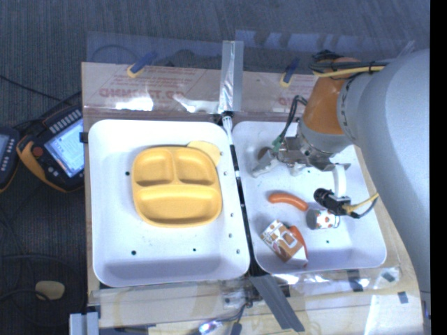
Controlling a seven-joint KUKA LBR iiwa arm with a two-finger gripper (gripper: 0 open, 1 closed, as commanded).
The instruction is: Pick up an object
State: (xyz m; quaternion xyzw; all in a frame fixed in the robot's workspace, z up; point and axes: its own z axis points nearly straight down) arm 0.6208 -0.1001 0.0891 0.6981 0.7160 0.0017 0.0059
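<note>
Gripper just above orange sausage

From my remote station I log: two white bins, left bin and right bin, side by side on a brown bench board. Teach pendant, orange-edged with lit screen, on dark carpet at left. Small tan object at lower left, possibly tape; too blurred to tell.
</note>
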